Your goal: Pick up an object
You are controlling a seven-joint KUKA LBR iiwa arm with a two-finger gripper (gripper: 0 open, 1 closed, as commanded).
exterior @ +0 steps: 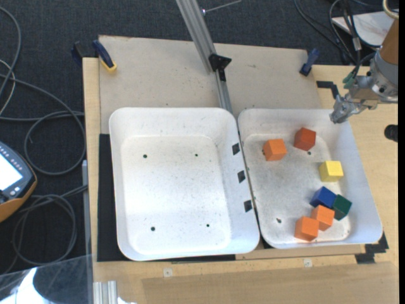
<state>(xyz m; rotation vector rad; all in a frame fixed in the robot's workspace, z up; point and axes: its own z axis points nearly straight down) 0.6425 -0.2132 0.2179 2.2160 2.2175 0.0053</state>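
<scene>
White plastic bins sit side by side on a wooden desk (190,277). The left bin (126,170) holds no blocks. The right bin (361,189) holds seven: an orange block (274,149) at ten o'clock, a red-orange block (305,139) at twelve, a yellow block (331,170) at three, and at five o'clock a tight cluster of a blue block (323,196), a green block (342,206) and two orange blocks (314,221). The jaws (340,114) hang over the bin's rim at one o'clock, grasping nothing; released or clenched, I cannot tell.

Even bright overhead light, soft shadows, pic slightly soft w/ grain.
</scene>
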